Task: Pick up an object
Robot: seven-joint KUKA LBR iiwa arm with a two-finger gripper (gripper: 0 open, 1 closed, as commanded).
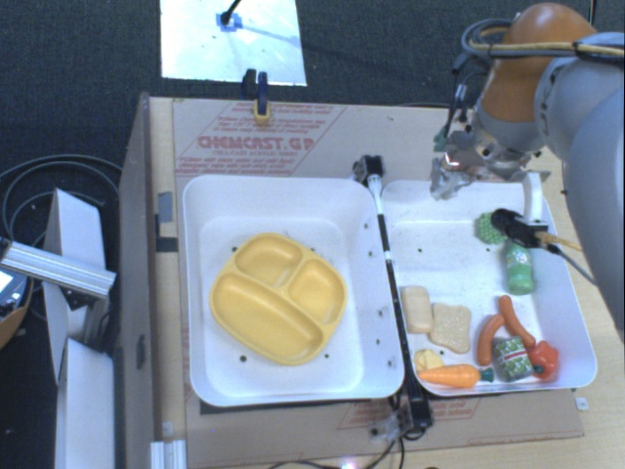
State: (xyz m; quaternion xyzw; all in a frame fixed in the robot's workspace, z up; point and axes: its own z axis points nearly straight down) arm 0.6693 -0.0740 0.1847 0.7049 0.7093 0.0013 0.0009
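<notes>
Divided plate (278, 296) in left bin (210, 223); food items (454, 328) in right bin (430, 228).

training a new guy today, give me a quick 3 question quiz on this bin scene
1. True or false: the yellow tray lies in the left bin.
2. Which bin holds the carrot? A) left B) right
3. Fill in: the gripper is over the right bin's ____ edge (near or far).

Key: 1 true; 2 B; 3 far.
</notes>
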